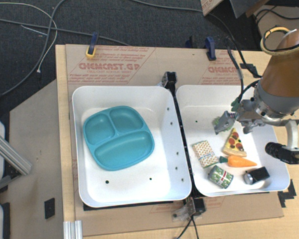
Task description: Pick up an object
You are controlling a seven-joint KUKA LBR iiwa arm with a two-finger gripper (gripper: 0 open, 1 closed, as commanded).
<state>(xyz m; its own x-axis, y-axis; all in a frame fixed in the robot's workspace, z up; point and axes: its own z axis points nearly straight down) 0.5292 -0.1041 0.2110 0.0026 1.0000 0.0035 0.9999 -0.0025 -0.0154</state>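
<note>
Camera view: our gripper hangs over the right bin, grip state unclear. We should centre above the pizza slice, then descend straight.

Glossy white plastic bins, smooth teal plastic plate, matt cardboard sheet

Grey arm, orange band
</note>
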